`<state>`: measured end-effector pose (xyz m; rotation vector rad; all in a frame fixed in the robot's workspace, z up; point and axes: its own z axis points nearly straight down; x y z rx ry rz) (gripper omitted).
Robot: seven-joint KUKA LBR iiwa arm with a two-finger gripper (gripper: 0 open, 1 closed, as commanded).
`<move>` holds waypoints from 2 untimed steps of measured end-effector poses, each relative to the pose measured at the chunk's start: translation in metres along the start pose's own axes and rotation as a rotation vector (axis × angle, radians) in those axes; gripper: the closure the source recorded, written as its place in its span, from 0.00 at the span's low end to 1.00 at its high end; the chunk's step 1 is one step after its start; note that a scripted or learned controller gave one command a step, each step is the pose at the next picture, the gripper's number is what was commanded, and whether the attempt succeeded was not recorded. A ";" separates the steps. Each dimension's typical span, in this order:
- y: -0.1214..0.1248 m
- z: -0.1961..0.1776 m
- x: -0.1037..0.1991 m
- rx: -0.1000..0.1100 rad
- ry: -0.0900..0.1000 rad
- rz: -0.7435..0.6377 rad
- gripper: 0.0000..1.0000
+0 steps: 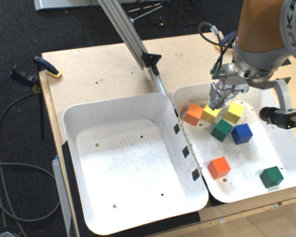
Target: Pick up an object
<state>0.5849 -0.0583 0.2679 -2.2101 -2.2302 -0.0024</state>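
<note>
Blocks sit in the right bin (292, 166): an orange block (194, 114) farthest left, then yellow block (210, 113), green block (222, 129), blue block (242, 133). The gripper (217, 103) hangs over the yellow one; whether it grasps anything, I cannot tell.

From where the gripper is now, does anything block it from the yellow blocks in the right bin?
Nothing visible does. The gripper is right above the two yellow blocks. But they are crowded: an orange block sits to their left, with a green block and a blue block pressed close in front.
</note>
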 end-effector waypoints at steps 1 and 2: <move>0.009 -0.003 0.056 -0.002 -0.001 0.000 1.00; 0.016 -0.004 0.106 -0.002 -0.001 0.001 1.00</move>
